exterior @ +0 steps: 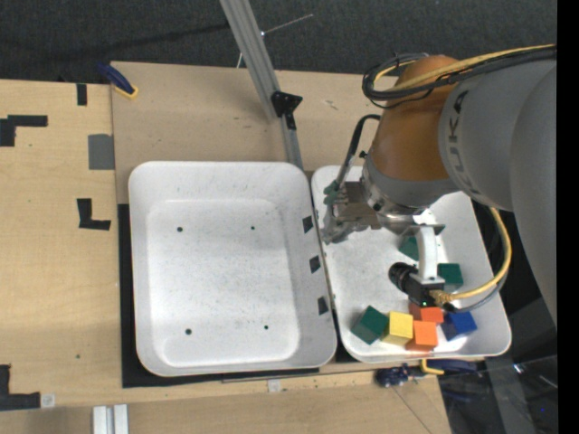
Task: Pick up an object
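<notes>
While the gripper [336,217] hangs at the upper left of the right bin [488,337], near its dividing wall, its opening cannot be told and nothing shows in it. The blocks [412,325] cluster at the bin's near edge, well apart. Judged step: approach; next, travel toward the cluster and descend.

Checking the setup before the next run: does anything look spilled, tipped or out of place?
Nothing stands out. The blocks, dark green, yellow, orange and blue, sit clustered in the near corner of the right bin. Both bins lie flat, side by side.
</notes>
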